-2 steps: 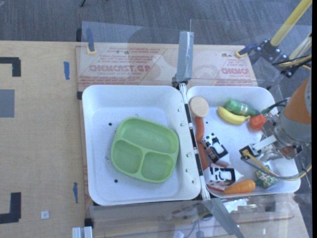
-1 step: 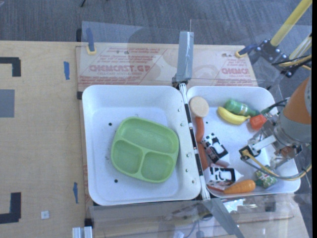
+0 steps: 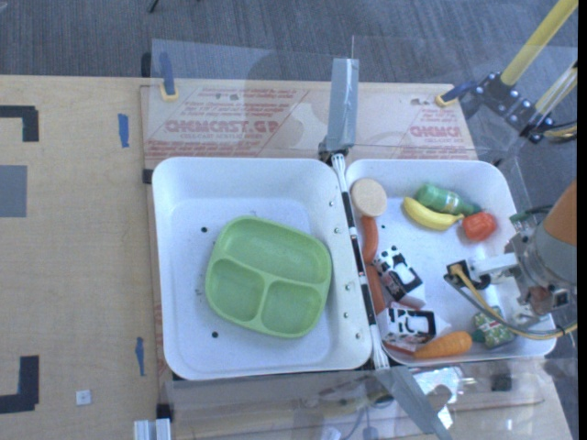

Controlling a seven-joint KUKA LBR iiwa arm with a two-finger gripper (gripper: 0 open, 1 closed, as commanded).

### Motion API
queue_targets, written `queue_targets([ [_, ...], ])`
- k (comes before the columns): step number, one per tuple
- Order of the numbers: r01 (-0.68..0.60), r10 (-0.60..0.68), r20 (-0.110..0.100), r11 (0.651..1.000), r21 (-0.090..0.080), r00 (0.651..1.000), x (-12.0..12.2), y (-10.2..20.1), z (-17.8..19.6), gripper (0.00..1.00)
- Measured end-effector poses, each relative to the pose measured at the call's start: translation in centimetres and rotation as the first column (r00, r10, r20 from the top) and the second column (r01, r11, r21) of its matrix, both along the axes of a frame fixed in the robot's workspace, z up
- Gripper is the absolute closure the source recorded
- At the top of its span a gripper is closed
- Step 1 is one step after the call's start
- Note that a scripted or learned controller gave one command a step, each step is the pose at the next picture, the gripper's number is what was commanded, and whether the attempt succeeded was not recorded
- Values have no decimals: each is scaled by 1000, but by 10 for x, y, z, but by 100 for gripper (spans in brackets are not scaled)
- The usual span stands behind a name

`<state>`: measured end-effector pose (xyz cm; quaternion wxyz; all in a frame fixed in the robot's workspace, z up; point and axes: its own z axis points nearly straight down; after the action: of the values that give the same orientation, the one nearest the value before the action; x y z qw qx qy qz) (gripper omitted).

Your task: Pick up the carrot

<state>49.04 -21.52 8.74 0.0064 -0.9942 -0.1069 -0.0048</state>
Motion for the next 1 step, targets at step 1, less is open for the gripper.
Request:
queue_targets([
  [1,-373,373,-9,928,13,928,-10,2,14,0],
])
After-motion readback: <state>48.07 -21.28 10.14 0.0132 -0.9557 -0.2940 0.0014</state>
